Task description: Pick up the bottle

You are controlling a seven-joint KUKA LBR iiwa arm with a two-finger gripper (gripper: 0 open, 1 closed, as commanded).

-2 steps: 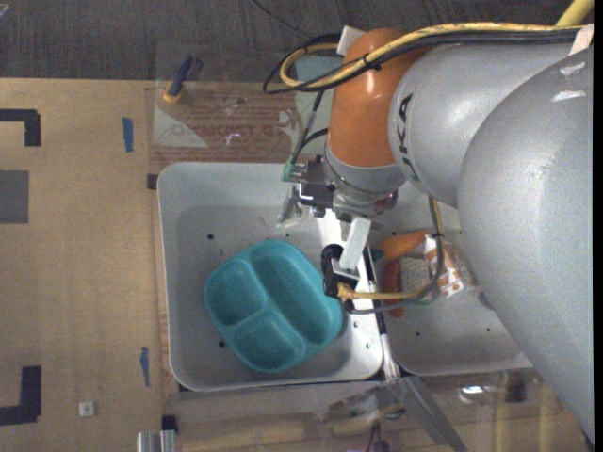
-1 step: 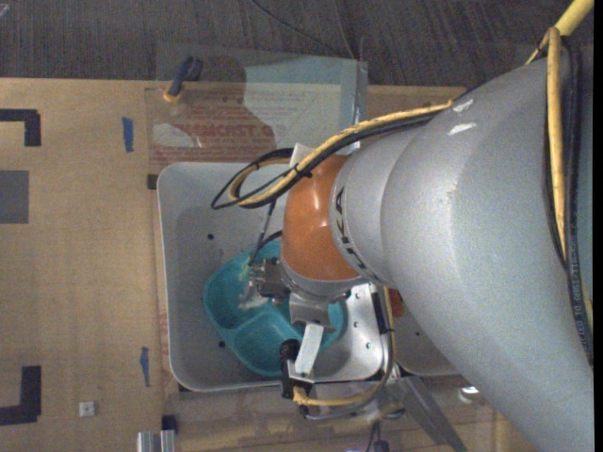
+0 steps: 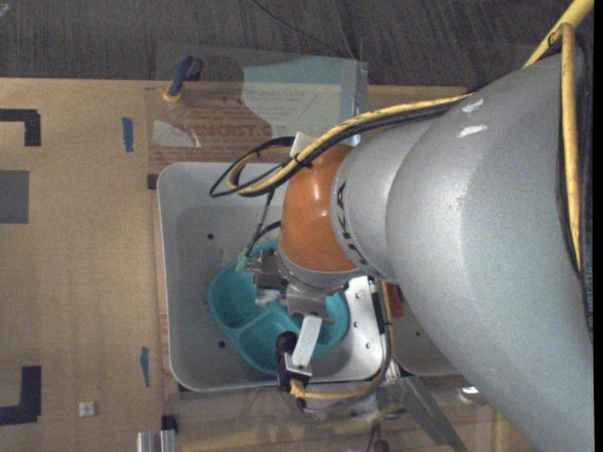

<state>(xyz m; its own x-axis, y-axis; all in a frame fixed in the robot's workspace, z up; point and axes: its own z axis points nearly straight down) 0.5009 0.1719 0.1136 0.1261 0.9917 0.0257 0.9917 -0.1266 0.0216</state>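
In the camera view, the grey arm (image 3: 452, 252) comes in from the right and covers a large part of the bench (image 3: 75, 252). Its orange band (image 3: 311, 224) stands directly above the left white bin (image 3: 184, 252), so the wrist points down into this bin. I judge that the arm is placed like this to reach the bottle from above.

The gripper (image 3: 271, 285) shows just under the orange band, low over a teal object (image 3: 231, 309). This object lies on the bin floor, near the lower wall. It is rounded, and the wrist covers its right part. It is the only loose thing I see in the bin, so I take it to be the bottle, though its shape is not clear. Whether the gripper is open or closed, I cannot tell, because the wrist hides it. I also cannot tell whether it touches the teal object.

Around the wrist, yellow and black cables (image 3: 273, 163) hang in loops over the bin. A white bracket (image 3: 306, 342) sticks out below the wrist, over the edge of the teal object. Both could disturb a grasp, in my judgement, and the near bin wall leaves little room on that side.

Outside the bin, a clear plastic sheet (image 3: 283, 92) lies at the top, and pieces of blue tape (image 3: 127, 135) and black marks (image 3: 24, 125) are on the bench, well apart from the work.
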